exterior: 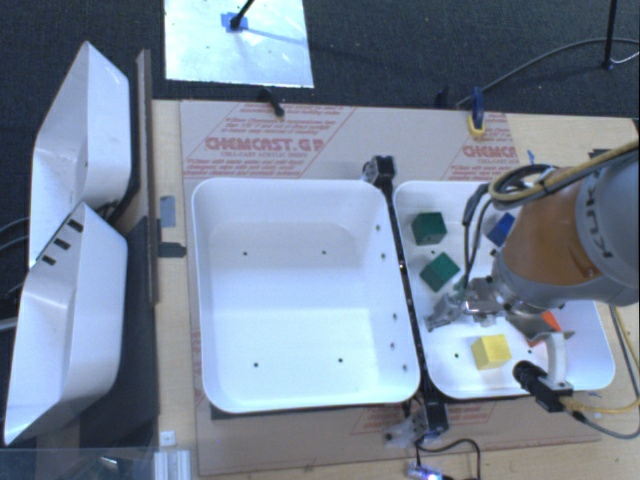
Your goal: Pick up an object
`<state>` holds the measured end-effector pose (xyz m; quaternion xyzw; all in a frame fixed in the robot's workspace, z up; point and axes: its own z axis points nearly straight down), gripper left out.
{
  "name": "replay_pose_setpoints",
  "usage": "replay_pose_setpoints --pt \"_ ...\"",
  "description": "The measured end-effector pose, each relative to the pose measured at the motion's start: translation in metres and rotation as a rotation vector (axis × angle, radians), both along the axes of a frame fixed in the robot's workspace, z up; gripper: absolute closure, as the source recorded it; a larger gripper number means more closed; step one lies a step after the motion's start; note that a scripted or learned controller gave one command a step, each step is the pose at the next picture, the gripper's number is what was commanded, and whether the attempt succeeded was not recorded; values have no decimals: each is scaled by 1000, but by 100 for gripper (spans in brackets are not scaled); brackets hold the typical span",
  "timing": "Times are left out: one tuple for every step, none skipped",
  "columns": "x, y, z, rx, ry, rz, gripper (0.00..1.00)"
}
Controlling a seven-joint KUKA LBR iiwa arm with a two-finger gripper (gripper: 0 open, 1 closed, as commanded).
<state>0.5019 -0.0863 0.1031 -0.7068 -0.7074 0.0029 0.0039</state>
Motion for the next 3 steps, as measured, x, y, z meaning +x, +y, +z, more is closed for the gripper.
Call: replay_pose_setpoints --pt "106 -21 -12 -2 -14 0 0" --pt "106 -21 -1 -2 -16 0 100" --pt "43 -80 33 -4 -12 -6 100"
